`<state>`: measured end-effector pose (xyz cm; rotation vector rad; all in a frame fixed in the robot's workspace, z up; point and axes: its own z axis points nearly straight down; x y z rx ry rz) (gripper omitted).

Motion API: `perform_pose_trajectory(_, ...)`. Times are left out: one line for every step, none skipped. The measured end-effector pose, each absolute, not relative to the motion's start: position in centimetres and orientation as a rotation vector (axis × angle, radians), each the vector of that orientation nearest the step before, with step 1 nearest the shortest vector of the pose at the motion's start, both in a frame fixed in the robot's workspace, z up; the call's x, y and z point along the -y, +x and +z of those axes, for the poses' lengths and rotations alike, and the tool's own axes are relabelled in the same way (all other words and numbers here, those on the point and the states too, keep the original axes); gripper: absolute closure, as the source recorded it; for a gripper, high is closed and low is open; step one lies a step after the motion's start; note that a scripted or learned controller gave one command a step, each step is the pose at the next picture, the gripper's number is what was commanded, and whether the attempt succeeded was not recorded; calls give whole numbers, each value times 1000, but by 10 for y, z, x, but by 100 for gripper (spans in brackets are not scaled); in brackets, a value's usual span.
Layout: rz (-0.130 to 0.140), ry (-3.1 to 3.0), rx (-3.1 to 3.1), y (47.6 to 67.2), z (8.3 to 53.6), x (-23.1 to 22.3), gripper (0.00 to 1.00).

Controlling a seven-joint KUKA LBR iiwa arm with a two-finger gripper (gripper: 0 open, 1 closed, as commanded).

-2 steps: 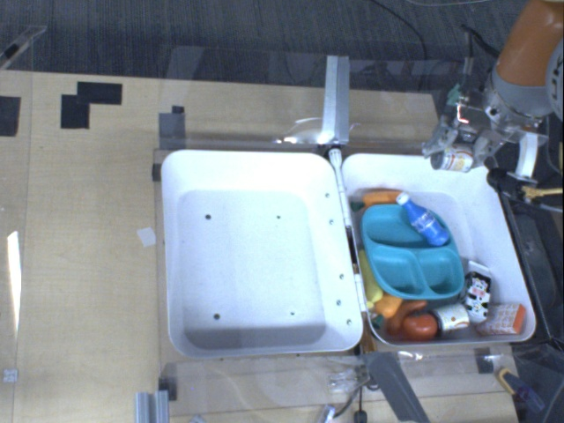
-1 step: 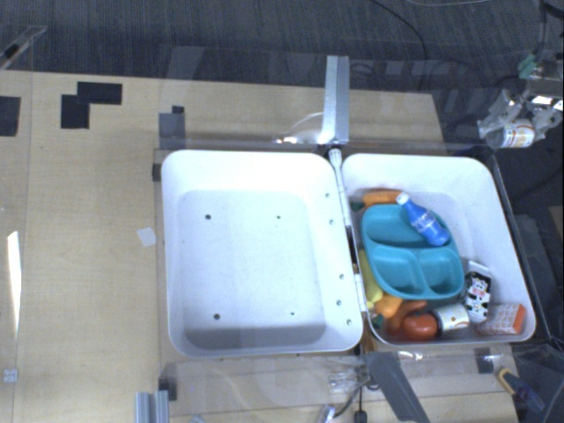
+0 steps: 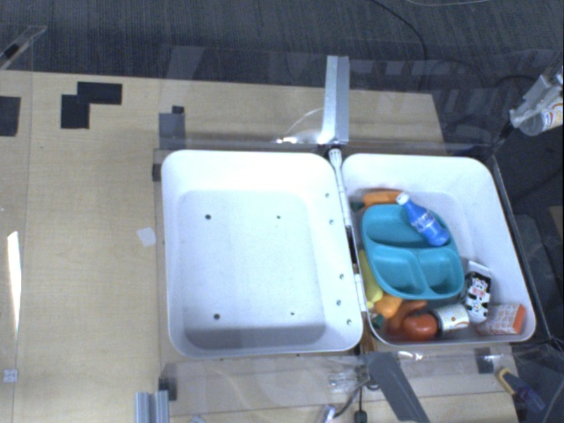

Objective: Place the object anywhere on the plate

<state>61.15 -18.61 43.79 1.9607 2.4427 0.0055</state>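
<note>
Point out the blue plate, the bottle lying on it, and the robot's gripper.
blue plate (image 3: 421,271), camera view, floor of a front compartment
bottle (image 3: 426,224), camera view, middle of its blue body
gripper (image 3: 534,113), camera view, pale tip at right edge

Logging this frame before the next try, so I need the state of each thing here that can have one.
Blue plate: upright in the right bin, tilted on other items.
Blue bottle: lying on the plate's upper compartment.
Red round item: resting at the bin's near edge, off the plate.
Gripper: raised beyond the bin's far right corner.
</note>
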Motion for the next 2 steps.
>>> perform_pose_trajectory(2,2013,-2407,558,304,203,100)
perform_pose_trajectory(5,2006,-2409,576,311,179,100)
